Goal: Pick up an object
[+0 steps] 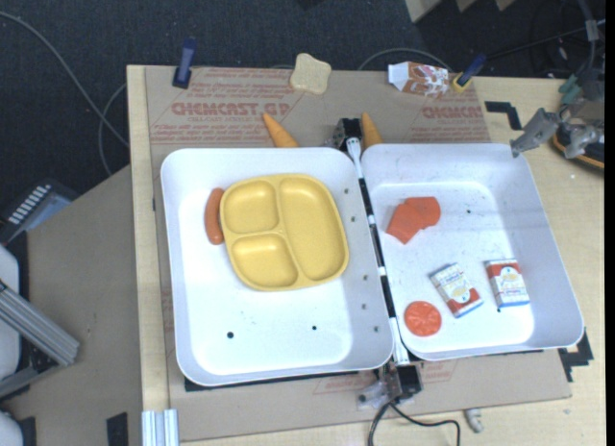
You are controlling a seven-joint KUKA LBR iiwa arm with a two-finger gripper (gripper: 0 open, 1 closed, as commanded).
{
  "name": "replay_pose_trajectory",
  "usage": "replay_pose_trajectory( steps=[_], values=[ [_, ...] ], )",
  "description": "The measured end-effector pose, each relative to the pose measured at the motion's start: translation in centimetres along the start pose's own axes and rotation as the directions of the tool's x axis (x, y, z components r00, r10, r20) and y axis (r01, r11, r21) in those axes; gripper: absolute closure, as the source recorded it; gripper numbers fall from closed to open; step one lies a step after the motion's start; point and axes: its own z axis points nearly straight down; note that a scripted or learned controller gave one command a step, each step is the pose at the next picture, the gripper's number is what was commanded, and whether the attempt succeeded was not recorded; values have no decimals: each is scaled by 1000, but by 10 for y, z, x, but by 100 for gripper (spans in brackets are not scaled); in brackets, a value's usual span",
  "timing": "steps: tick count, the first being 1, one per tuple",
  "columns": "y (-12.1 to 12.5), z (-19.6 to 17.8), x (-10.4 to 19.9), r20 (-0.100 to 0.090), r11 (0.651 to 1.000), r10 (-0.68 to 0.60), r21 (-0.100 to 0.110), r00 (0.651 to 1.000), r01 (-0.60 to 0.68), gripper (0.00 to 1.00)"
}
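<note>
The right bin (pixel 538 194) holds an orange-red chunk (pixel 413 218), a flat red disc (pixel 422 318) and two small red-and-white cartons (pixel 455 290) (pixel 506 284). In the left bin (pixel 192 319) lies a yellow divided plate (pixel 284 231), with an orange sausage (pixel 213 215) against its left side. My gripper (pixel 562 129) shows as a grey shape at the right edge of the view, just beyond the right bin's far right corner. It is apart from every object and nothing shows in it.
On the cardboard behind the bins lie a bread slice (pixel 310 72), two carrots (pixel 279 131) (pixel 370 130), a crumpled wrapper (pixel 420 77) and blue clips (pixel 183 62) (pixel 468 71). A hinge strip (pixel 370 233) runs between the bins.
</note>
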Motion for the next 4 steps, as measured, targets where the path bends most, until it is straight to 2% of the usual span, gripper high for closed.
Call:
replay_pose_trajectory(
  steps=[1, 2, 3, 4],
  values=[
    [9, 126, 57, -1, 1000, -1, 2, 1000, 1, 0],
    [15, 190, 109, -2, 1000, -1, 2, 1000, 1, 0],
    [23, 189, 122, 0, 1000, -1, -2, 1000, 1, 0],
    [4, 189, 119, -1, 1000, 1, 2, 1000, -1, 0]
  ],
)
